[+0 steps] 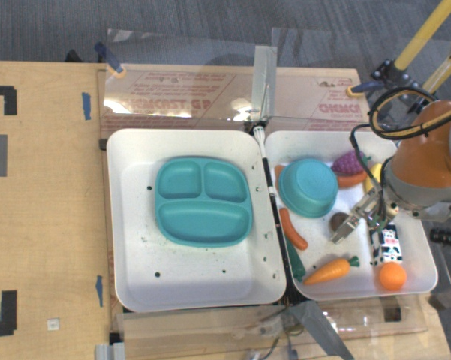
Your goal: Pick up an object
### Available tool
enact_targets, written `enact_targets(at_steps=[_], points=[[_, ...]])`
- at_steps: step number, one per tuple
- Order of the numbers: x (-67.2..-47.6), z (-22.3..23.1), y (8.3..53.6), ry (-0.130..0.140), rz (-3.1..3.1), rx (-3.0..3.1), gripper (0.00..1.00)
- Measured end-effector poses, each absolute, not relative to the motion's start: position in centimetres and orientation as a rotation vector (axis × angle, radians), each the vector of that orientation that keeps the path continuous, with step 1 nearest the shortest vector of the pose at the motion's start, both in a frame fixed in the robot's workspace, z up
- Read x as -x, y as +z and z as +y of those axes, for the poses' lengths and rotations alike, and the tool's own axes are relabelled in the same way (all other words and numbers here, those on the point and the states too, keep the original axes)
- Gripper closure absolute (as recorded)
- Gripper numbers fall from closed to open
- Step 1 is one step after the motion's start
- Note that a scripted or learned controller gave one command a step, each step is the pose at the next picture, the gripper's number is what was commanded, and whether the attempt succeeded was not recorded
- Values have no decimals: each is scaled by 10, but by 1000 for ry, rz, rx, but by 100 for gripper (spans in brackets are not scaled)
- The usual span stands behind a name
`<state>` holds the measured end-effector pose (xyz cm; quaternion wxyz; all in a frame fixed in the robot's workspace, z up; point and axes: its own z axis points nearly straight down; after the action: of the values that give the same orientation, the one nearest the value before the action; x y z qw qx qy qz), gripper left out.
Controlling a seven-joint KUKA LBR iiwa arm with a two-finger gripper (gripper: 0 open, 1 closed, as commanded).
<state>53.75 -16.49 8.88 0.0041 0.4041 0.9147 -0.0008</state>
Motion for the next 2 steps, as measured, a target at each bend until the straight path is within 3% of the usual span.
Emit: enact_targets(at_steps=[1, 2], points=[[-584, -136, 88, 2, 2814, -1380, 0], [-552, -148, 89, 3, 2777, -1451, 0]])
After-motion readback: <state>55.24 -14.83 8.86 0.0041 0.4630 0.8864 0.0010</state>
